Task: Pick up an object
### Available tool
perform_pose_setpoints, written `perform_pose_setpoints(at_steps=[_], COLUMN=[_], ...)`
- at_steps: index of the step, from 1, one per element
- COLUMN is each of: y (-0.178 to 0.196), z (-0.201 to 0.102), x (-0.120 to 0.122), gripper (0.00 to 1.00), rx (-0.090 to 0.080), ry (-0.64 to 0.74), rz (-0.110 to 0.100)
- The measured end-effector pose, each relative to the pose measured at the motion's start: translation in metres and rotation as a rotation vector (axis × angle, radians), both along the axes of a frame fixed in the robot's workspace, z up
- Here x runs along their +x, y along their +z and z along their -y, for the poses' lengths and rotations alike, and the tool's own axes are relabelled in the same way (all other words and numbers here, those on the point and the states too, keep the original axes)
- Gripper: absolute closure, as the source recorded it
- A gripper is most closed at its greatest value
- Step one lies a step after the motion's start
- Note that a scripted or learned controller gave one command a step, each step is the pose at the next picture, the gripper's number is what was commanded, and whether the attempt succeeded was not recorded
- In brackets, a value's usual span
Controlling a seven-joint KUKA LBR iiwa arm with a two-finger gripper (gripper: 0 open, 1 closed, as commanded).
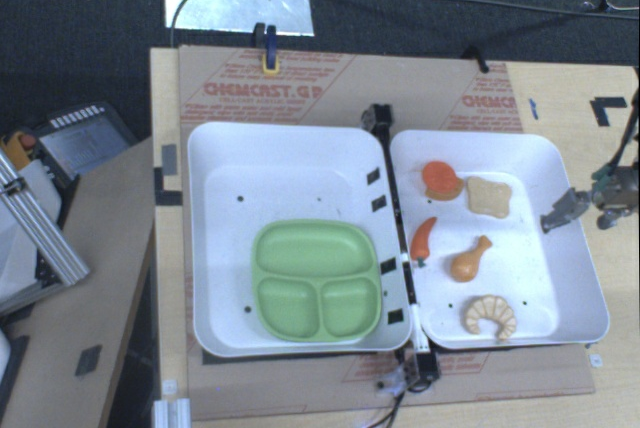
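From the overhead camera I saw two white bins side by side on the bench: the left bin (215, 166) carried a green divided plate (317, 279) toward its near side, and the right bin (540, 156) held all the toy food. In that right bin a red-orange tomato (441, 180) sat at the far left, a pale slice of bread (489, 196) just beside it on the right, a red chilli pepper (424, 238) close to the divider wall, a tan chicken drumstick (470, 260) near the middle, and a croissant (490, 315) at the near side. The gripper (565, 209) hung over the right rim of that bin, well apart from every piece; it was too small and dark in the picture for me to tell how it was set. I judged all five pieces to be light, stiff plastic with smooth, somewhat slippery skins. The drumstick looked the likeliest pick, lying clear of its neighbours; I would have closed across its thin bone end or the neck, square to its long axis. The tomato seemed apt to roll, and the bread too flat.
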State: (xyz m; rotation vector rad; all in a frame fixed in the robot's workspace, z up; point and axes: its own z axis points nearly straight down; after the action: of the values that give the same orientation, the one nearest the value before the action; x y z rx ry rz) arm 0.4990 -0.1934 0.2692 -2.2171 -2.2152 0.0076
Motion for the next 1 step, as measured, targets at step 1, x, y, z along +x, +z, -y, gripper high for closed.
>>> perform_pose_setpoints(at_steps=[1], y=[0.0055], z=[-0.0007], x=[0.0022], gripper=[0.0], rx=[-0.003], ry=[0.004], rz=[0.01])
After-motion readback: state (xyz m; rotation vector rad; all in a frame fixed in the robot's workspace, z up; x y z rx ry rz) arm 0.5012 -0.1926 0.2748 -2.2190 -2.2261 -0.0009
